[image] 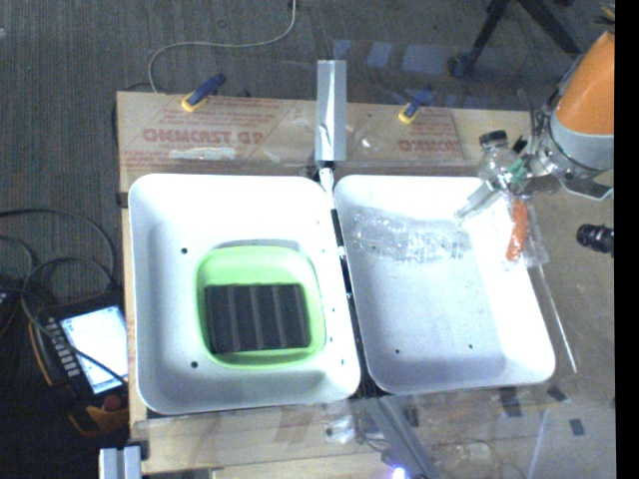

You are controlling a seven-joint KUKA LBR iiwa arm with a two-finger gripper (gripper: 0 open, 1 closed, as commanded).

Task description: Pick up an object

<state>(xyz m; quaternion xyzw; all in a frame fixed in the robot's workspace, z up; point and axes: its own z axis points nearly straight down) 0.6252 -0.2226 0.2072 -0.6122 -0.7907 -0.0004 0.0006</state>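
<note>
My gripper (pixel 502 186) hangs over the far right corner of the right bin (pixel 469 362), below the arm's orange band. A slim orange-red object in clear wrapping (pixel 516 231) sits just under it, against the bin's right wall; I cannot tell whether it is held. A crumpled clear plastic item (pixel 404 238) lies on the far part of the right bin's floor, to the gripper's left. In the left bin (pixel 160 218) a green tray with dark slots (pixel 260 307) rests near the middle.
A metal divider post (pixel 330 118) rises behind the seam between the bins. Yellow-and-blue clamps (pixel 203 91) hold the board at the back. A tablet and cables (pixel 85 342) lie on the floor to the left.
</note>
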